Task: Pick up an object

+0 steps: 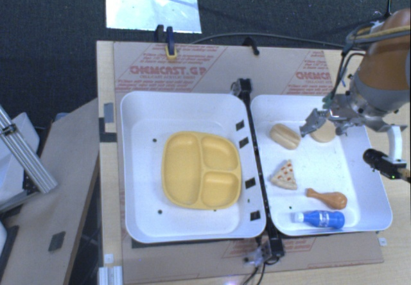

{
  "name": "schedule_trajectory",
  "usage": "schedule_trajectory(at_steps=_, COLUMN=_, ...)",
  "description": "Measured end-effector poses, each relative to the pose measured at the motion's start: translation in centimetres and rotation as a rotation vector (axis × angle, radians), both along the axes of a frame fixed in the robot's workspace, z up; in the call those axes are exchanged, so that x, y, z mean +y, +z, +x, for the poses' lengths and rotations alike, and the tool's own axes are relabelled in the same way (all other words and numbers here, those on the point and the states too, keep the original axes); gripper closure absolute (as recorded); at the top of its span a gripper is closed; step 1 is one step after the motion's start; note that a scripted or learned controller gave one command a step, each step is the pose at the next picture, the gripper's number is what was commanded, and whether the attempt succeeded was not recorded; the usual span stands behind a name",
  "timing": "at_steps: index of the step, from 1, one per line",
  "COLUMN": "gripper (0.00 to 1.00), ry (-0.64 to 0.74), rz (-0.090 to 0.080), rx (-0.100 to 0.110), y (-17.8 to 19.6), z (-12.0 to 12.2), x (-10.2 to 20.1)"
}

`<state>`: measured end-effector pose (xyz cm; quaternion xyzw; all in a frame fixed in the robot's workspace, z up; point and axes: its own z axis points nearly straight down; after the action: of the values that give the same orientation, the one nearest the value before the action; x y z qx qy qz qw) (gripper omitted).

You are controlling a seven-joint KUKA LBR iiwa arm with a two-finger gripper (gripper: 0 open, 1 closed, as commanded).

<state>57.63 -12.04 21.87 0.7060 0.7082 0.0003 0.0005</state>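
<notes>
The right bin (366,168) holds a tan bread roll (285,135), a pizza slice (284,176), a brown chicken drumstick (327,198) and a blue bottle (319,218) lying on its side. A pale tan rounded piece (323,135) lies at the bin's far side. My gripper (326,123) hangs right over that pale piece, fingers spread open on either side of it. One finger (313,122) points toward the bread roll. Nothing is lifted off the bin floor.
The left bin (138,149) carries a yellow divided plate (200,169). A black divider with clips (250,149) runs between the bins. The arm's orange band (385,52) and a black cable fitting (382,163) overhang the right bin's far right side.
</notes>
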Motion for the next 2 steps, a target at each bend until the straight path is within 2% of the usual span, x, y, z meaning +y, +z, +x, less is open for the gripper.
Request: schedule_trajectory(at_steps=2, gripper=0.00, ry=-0.002, rz=0.001, rx=0.004, y=-8.8, z=0.5, x=0.2)
